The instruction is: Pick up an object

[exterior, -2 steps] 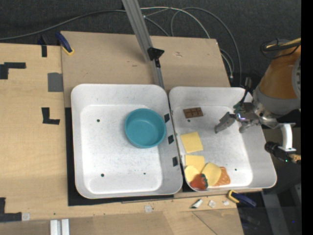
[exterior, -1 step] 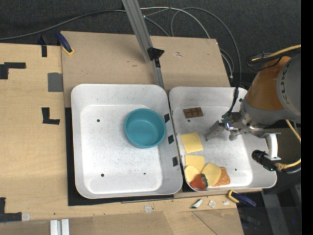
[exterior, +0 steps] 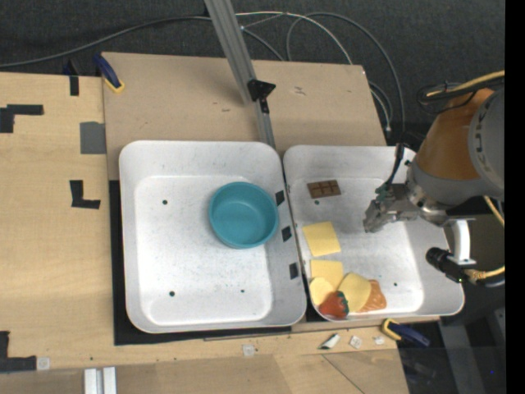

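You will find the two-finger grey metal pincer (exterior: 379,217) hanging over the right shallow white plastic bin (exterior: 410,257), toward its middle right, with the arm reaching in from the right. From this angle you cannot tell how far the pincer is parted, and nothing shows between its tips.

Candidate objects lie to the pincer's left and lower left. The flat pale yellow square block (exterior: 321,239) sits near it, slightly lower and to the left. The small brown segmented chocolate-like bar (exterior: 323,190) lies to the upper left, well apart. A cluster of yellow, orange and red toy food pieces (exterior: 344,290) is crowded against the bin's front wall, below the pincer; judge this the harder grasp.

The round teal plastic bowl (exterior: 242,213) rests in the left white bin (exterior: 156,245), far to the pincer's left.
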You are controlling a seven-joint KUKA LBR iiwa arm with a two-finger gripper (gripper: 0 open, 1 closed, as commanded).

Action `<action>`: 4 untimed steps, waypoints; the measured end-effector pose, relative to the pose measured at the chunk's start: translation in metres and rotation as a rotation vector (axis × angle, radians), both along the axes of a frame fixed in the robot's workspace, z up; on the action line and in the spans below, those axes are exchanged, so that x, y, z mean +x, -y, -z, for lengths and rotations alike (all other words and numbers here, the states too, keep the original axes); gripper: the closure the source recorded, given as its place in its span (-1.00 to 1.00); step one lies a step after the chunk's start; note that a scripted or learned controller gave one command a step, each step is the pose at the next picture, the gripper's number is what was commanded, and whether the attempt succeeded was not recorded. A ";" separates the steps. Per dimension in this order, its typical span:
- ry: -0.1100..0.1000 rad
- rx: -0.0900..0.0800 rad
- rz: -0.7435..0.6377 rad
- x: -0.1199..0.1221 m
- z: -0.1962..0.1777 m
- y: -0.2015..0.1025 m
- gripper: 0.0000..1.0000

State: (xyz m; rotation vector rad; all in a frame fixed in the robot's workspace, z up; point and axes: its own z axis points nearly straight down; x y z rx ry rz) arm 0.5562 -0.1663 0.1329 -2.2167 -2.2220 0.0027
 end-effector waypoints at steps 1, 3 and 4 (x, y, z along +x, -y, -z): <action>0.008 -0.002 0.000 0.003 -0.063 -0.002 1.00; 0.003 0.001 -0.005 0.028 -0.106 -0.058 1.00; 0.001 0.000 -0.003 0.033 -0.101 -0.103 1.00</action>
